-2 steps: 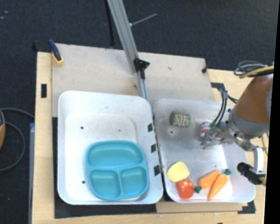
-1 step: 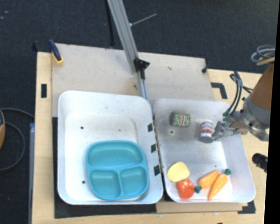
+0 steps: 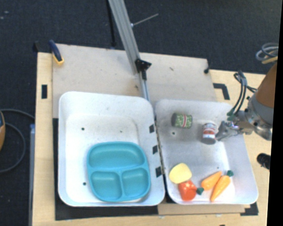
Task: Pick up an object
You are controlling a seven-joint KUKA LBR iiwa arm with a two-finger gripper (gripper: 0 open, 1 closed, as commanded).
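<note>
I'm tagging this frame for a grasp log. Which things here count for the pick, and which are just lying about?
For the pick:
gripper
small can by the gripper
green can
yellow piece
red pepper
two carrots
right bin

Lying about:
blue divided tray
left bin

Robotics lab — plywood bench (image 3: 110, 71), white bins (image 3: 83, 111), cabling.
</note>
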